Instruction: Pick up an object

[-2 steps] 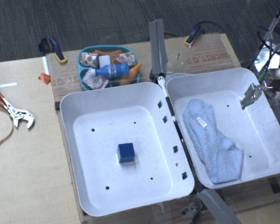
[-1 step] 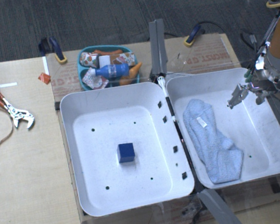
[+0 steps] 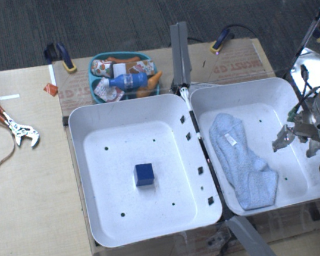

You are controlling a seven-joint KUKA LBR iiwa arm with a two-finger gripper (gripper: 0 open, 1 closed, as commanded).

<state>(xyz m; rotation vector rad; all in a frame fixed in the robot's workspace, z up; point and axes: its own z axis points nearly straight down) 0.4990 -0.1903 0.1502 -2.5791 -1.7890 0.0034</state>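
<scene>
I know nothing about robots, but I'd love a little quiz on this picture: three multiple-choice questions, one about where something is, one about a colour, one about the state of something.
1. Where does the blue cube lie?
A. in the left bin
B. in the right bin
C. on the bench beside the wrench

2. What colour is the towel?
A. red
B. light blue
C. black

3. How does the towel lie?
A. hanging over the bin's rim
B. rolled into a tight ball
C. crumpled on the right bin's floor

Answers:
1. A, the cube sits alone on the floor of the left bin.
2. B, its cloth is pale blue against the white bin.
3. C, it lies bunched lengthwise inside the right bin, left of the gripper.
</scene>
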